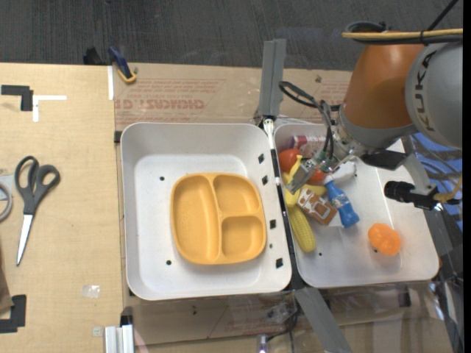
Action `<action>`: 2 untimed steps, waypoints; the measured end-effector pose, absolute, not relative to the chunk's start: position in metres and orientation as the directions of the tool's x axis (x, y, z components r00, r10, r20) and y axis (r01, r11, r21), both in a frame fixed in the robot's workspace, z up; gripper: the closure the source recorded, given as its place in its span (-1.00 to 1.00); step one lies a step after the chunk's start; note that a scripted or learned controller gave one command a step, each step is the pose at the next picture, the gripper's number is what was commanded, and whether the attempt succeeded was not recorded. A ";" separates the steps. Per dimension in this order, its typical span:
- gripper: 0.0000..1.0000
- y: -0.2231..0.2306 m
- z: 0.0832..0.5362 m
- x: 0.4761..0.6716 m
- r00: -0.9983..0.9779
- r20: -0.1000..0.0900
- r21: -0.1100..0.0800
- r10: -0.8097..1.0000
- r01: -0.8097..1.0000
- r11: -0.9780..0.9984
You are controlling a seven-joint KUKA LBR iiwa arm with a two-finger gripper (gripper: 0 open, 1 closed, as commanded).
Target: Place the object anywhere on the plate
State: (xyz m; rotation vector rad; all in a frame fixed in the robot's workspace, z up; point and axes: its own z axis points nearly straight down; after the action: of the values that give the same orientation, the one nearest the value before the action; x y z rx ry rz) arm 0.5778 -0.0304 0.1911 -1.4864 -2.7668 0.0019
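A yellow divided plate [218,218] lies in the middle of the left bin [140,219], with nothing on it. My gripper [321,166] hangs low over a pile of items at the back left of the right bin [353,269]. Under and around it are a red round item [288,159], a yellow piece [294,173], a brown packet [318,206] and a blue bottle [343,205]. A corn cob [302,229] lies along the right bin's left wall. An orange fruit [384,239] sits apart at the front right.
A raised divider [278,197] separates the two bins. A black cylinder [401,191] juts in over the right bin's right side. Scissors [29,197] lie on the wooden bench far left, outside the bins.
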 end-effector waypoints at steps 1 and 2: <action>-1.00 0.027 0.191 0.494 -0.661 0.001 -0.002 0.750 0.750 0.661; 1.00 0.025 0.200 0.495 -0.657 0.000 -0.001 0.754 0.754 0.657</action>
State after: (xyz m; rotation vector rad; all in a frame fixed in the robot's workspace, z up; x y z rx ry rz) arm 0.4947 0.0249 0.1996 -1.3016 -2.8590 0.0021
